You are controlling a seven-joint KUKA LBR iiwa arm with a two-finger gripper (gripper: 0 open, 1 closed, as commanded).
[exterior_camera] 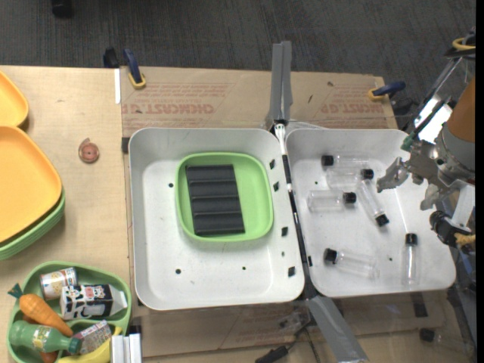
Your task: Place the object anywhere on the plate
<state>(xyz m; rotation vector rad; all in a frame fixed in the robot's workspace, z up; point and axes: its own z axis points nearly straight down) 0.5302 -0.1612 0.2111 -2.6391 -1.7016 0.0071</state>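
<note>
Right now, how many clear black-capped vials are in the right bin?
6: top-left vial, upper-middle vial, centre-left vial, centre vial, bottom-left vial, right vial. The hand may hide more.

You are looking down from one fixed camera mounted above the bench, tilted so the far edge with the brown cardboard sheet [227, 100] and grey carpet sits at the top of your view. It stands far enough back to take in both shallow white plastic bins, the left one [151, 225] and the right one [393, 274], whole. Your grey arm [454, 157] enters from the right edge.
</note>
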